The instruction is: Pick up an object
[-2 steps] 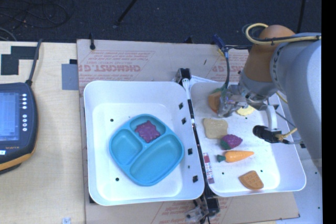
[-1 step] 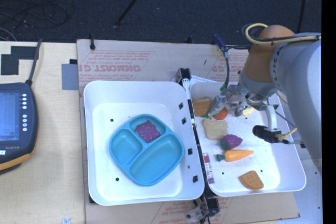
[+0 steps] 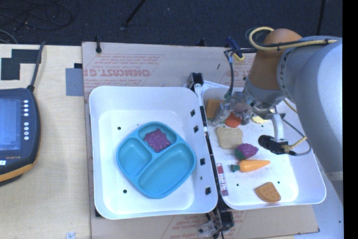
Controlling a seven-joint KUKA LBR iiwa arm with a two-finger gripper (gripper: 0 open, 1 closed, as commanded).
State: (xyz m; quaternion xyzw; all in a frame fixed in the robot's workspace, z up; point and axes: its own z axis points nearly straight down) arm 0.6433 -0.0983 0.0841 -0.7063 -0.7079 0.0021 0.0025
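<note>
A small red and orange piece (image 3: pixel 233 119) is seen in the upper left part of the right bin (image 3: pixel 313 190), directly under the tool (image 3: pixel 238 111). The tool is lowered onto this piece at the end of the grey arm (image 3: pixel 313 92), whose orange band (image 3: pixel 271 61) is seen above the wrist. It cannot be told how far the tool is open, nor whether the piece is gripped, since the tip is hidden by the wrist and cables.

Just below the red piece a pale beige slab (image 3: pixel 229 136) is laid flat. Below and to the right of it a purple grape cluster (image 3: pixel 246 150) is found, and touching or nearly touching its lower side an orange carrot (image 3: pixel 253 165) with a green end is laid lengthwise. Further toward the near right corner an orange waffle-patterned biscuit (image 3: pixel 267 192) is placed, well apart from the rest. An orange-brown block (image 3: pixel 212 108) is seen at the left wall of the bin, beside the tool. A yellow piece (image 3: pixel 258 118) is partly hidden to the right of the tool.

In the left bin (image 3: pixel 106 115) a blue divided plate (image 3: pixel 155 159) is set, and a purple object (image 3: pixel 158 139) is held in its upper compartment. Both bins are borne by a cardboard sheet (image 3: pixel 140 67) on the desk (image 3: pixel 45 198). At the far left a handheld control pendant (image 3: pixel 17 131) with a screen is laid on the desk.
</note>
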